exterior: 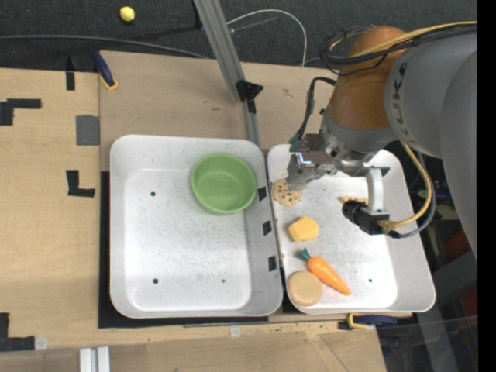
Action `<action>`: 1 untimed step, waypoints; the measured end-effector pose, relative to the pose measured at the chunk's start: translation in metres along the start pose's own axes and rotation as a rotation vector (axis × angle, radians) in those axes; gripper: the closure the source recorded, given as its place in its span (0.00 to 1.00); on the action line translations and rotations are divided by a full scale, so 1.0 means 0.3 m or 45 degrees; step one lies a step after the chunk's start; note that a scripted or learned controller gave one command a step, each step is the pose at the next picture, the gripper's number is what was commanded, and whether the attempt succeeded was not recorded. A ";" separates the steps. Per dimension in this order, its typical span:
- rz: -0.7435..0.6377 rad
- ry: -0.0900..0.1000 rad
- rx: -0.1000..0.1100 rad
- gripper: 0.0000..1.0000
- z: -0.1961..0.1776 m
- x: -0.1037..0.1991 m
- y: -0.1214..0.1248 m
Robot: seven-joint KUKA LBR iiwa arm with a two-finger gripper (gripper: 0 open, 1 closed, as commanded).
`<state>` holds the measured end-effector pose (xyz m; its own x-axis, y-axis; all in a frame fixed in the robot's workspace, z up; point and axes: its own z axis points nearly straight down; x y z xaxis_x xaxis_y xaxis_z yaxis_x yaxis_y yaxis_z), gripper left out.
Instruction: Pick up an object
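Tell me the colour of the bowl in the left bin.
Green; the bowl shows clearly in the camera view.

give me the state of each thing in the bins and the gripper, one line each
green bowl: upright, open side up, in the left bin near its right wall
cookie: lying flat in the right bin, just below the gripper
gripper: low over the cookie, nothing seen between its fingers
corn piece: lying loose
carrot: lying on its side, leafy end up-left
tan round piece: lying flat beside the carrot
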<state>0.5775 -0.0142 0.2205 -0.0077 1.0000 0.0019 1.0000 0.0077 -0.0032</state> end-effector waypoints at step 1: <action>0.001 -0.001 0.001 1.00 0.023 0.180 -0.061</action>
<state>0.5589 0.0397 0.2138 -0.0070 1.0000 0.0015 1.0000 0.0070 -0.0042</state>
